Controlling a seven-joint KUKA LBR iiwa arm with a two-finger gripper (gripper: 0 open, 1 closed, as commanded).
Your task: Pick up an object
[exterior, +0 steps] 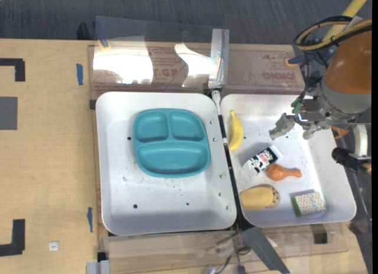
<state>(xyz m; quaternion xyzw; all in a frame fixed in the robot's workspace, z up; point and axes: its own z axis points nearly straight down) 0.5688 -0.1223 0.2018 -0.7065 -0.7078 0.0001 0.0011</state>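
Gripper [293, 126] hangs over the upper part of the right bin [342, 208], tilted, nothing between its fingers. Whether the fingers are spread or closed: cannot tell at this angle.

Candidate objects all lie in the right bin: banana [235, 130] against the left wall, black-and-white carton [261, 159] near the middle, orange drumstick toy [283, 173] just beside it, tan bread piece [259, 197] below, green-patterned block [308, 202] at the lower right.

Risks, as I judge them:
- Carton and drumstick sit close together; a descent between them may nudge one and close on neither.
- Banana hugs the wall; a finger could strike the rim.
- Bread is rounded and may slip out of a pinch.
- Block is low; fingers may close above it.

Count: bins 2; teal divided plate [171, 142] 1, in the left bin [118, 202]; banana 1; carton 1; drumstick 1; bread 1; block 1. Five pickable items in the right bin.
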